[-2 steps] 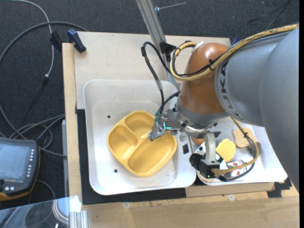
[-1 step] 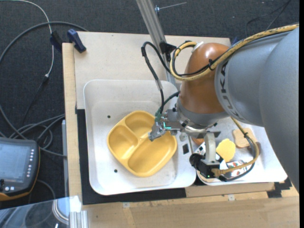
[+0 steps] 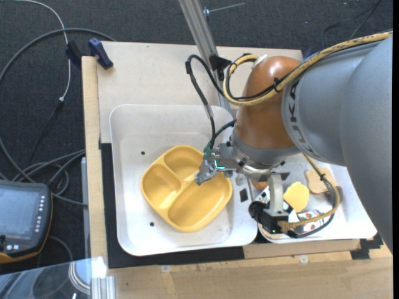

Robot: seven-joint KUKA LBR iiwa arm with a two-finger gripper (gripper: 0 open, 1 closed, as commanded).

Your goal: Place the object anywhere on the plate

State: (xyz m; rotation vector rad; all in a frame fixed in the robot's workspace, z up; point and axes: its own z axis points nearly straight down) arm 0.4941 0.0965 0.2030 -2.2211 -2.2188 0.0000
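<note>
We see a pale wooden bench [image 3: 149, 80] on dark carpet [image 3: 37, 98] — grey cables [image 3: 37, 48] trail across the floor at left, beside 1 screened handheld pendant [image 3: 22, 220].

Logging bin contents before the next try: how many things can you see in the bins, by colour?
Yellow: 2, the divided plate and a round yellow piece
Tan: 1, a tan piece partly hidden by the arm
Total: 3

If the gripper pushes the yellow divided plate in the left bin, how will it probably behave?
The yellow plate looks like thin moulded plastic, so probably stiff and light. It lies flat on the smooth white bin floor, so it would likely slide rather than tip. Its raised rim and dividers could catch a finger.
</note>
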